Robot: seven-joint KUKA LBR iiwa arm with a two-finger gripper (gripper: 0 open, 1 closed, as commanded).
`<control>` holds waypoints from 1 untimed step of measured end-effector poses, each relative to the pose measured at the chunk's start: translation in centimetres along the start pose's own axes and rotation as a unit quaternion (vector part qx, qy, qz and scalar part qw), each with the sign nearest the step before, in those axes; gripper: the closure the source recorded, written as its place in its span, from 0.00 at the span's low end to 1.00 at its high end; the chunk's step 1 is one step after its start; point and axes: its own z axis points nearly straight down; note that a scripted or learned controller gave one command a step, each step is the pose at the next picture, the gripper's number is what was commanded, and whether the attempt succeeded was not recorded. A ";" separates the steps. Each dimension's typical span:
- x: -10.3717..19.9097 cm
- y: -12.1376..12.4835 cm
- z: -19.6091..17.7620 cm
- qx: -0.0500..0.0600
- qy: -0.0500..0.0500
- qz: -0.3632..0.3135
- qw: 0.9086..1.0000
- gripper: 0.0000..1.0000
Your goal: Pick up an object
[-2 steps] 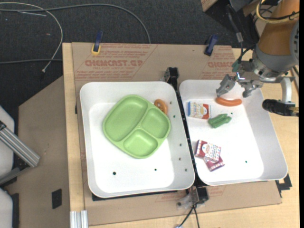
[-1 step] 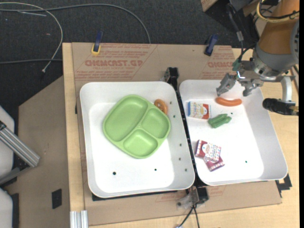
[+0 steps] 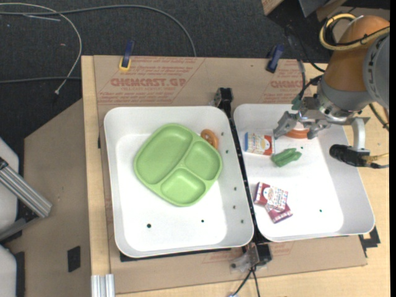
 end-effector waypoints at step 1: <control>-0.4 0.8 5.5 0.003 0.001 0.000 1.000 0.00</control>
